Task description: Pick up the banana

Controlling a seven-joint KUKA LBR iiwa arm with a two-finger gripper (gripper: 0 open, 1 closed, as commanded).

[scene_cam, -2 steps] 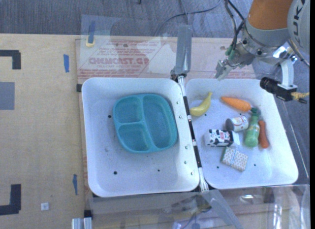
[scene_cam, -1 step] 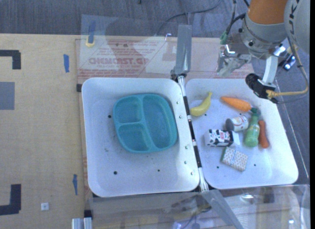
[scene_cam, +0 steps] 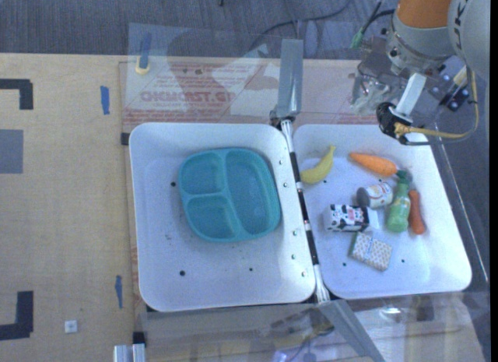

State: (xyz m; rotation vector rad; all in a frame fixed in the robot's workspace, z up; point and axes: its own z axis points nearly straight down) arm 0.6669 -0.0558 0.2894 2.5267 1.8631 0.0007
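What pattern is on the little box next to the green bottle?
Black and white patches, like a cow, on the small carton-shaped box in the right white bin; the overhead camera view shows it.

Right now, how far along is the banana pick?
Nothing looks done yet: the banana lies in the right bin, near its upper left corner beside the divider. In hand: the tool sits above the bin's far edge, apart from the banana and to its right. Left: move over the banana, descend, grasp and lift it. The teal plate sits in the left bin.

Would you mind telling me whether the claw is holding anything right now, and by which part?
Nothing is held. The claw hangs above the right bin's far edge, and the banana lies untouched in the right bin.
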